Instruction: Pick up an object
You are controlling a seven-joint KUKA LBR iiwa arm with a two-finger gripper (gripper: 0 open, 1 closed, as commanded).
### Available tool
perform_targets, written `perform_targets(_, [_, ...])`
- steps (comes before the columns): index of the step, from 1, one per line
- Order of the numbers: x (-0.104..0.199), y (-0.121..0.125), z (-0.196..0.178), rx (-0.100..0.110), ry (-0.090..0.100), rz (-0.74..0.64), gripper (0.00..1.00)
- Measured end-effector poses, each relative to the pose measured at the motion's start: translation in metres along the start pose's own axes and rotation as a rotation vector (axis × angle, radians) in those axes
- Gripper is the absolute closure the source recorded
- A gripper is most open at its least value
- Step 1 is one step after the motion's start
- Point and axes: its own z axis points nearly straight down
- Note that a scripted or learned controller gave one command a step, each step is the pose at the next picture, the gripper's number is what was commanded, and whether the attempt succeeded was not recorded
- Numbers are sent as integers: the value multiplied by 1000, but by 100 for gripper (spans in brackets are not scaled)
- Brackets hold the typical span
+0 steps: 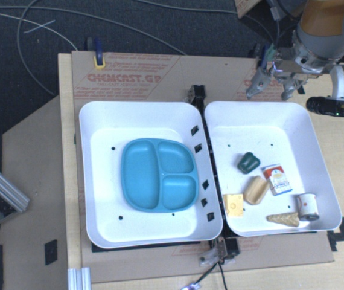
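Gripper (273, 84) hangs at the far right of the camera view, beyond the far rim of the right bin (299, 121) and over the bare bench board (160, 77). Its two fingers (258, 83) point downward and stand clearly spread apart, with nothing between them. Above it, the orange band of the arm (329, 8) shows at the top right corner.

Small objects lie in the right bin, toward its near side. A dark green object (248, 161) sits nearest the middle of the bin. Just right of it and slightly nearer lies a small red and white packet (277, 179). A tan rounded piece (256, 190) lies beside the packet on its left, close to touching it. A yellow block (234, 205) rests near the bin's left wall. At the near right, a small white cylinder with a red mark (307, 205) lies just beside a tan wedge-shaped piece (283, 220). All of these are well apart from the gripper.

The left bin (99, 132) holds a blue divided plate (158, 174) with three compartments, lying flat near the bin's middle. A blue and yellow clamp (98, 52) sits at the far left corner of the board.
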Motion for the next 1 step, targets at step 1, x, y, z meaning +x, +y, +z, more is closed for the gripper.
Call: perform_targets(1, [0, 2, -9, -14, -1, -2, 0])
